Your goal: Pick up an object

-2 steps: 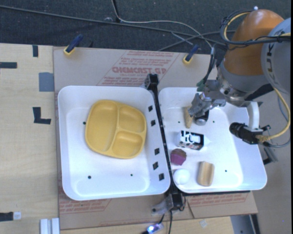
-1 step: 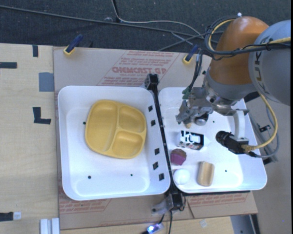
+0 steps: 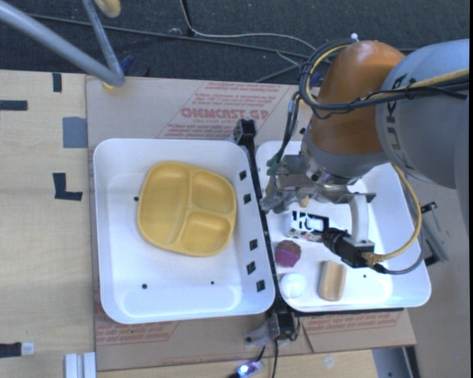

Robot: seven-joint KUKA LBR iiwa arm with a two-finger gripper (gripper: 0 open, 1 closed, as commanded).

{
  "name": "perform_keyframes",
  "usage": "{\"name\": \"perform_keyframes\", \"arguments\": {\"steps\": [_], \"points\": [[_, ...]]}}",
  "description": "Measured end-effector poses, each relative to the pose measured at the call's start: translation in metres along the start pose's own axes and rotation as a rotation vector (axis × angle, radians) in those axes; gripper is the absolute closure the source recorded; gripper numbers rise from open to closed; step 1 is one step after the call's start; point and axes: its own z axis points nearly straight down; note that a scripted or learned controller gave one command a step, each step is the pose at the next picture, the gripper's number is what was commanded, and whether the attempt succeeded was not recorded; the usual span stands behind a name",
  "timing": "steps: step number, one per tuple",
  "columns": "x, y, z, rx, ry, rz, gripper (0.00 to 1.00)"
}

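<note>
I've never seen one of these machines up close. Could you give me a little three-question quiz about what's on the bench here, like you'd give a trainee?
1. True or false: the yellow divided plate lies in the same bin as the purple object.
2. Which thing lies nearest the purple object? A) the white round object B) the yellow divided plate C) the tan block
3. Fill in: the arm hangs over the ______ bin in this view.

Key:
1. False. The plate is in the left bin; the purple object is in the right bin.
2. A
3. right
</note>
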Motion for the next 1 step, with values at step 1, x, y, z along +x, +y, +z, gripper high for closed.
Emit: {"name": "perform_keyframes", "arguments": {"steps": [1], "points": [[0.0512, -0.0145, 0.026, 0.002, 0.0, -0.001, 1.0]]}}
